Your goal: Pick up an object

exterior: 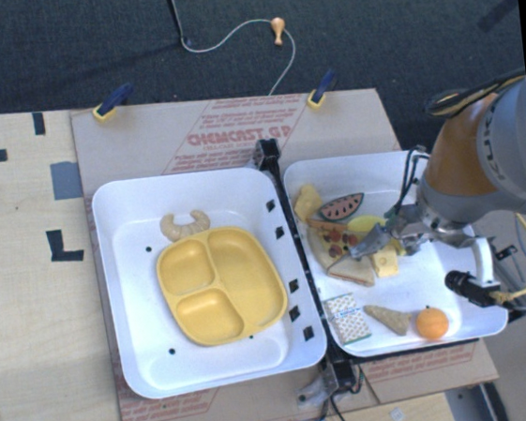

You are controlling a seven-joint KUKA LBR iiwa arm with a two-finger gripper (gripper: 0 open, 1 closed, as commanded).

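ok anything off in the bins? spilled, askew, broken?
Nothing spilled or broken. The yellow divided tray sits askew in the left bin, with a tan croissant-like piece at its top edge. The toy food is heaped in the right bin under the gripper; the orange and cone lie apart near the front.

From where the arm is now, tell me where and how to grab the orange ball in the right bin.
Grip the orange ball across its middle, coming straight down. It is round, so any finger line works, but it sits near the right bin's front wall with the cone-shaped piece on its left; probably close the fingers along the wall.
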